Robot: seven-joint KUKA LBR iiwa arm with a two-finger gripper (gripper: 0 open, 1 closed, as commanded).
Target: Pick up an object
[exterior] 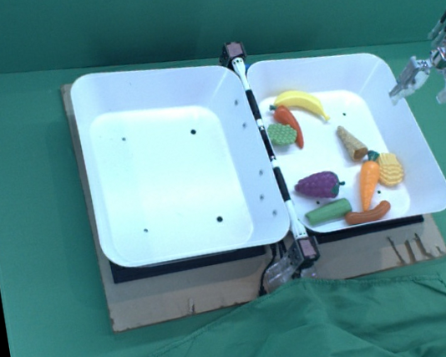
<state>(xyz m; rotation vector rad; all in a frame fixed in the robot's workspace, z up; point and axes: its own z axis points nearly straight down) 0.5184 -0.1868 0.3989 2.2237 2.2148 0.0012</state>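
You have two white bins, the left bin point(171, 163) dotted with a few small dark spots and the right bin point(394, 85) carrying the colour: a yellow banana point(301, 103) at the far side, a green bumpy piece point(282, 134) beside a red-orange chilli point(292, 125), a tan ribbed cone point(353, 143), a purple grape bunch point(318, 184), an orange carrot point(368, 180) with a green top, a yellow piece point(391, 169), a green cucumber point(328, 212) and a reddish-brown sausage point(368, 212) at the near side. Between the bins you see a rod point(269, 153) banded black and white. All of it sits on brown cardboard point(176, 302) over a green cloth point(40, 246), and the gripper point(426, 84) at the right is pale grey.
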